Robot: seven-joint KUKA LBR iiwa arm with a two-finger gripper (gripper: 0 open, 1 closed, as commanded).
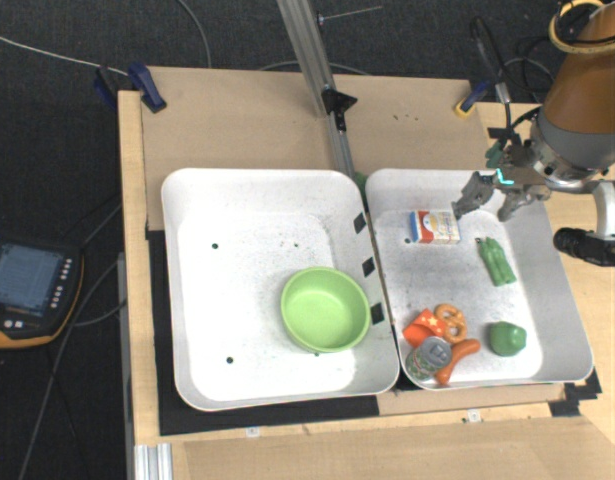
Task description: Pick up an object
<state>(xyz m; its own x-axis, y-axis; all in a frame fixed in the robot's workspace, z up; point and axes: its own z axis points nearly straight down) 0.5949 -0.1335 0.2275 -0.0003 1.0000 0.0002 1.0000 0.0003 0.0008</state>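
Note:
My gripper (492, 200) hangs over the back of the right bin (547, 268), open, with nothing between its fingers. Just left of it and below lies a small red, white and blue carton (430, 228). A green bottle-shaped object (496, 262) lies in front of the gripper. A round green fruit (506, 339) sits near the bin's front right. At the front lies a cluster of an orange pretzel-like piece (446, 320), an orange carrot-like piece (455, 358) and a grey lid (430, 355).
The left bin (197, 268) holds a light green bowl (325, 309). A metal pole (312, 58) slants down to the gap between the bins. A handheld pendant (27, 288) lies off the bench at the left.

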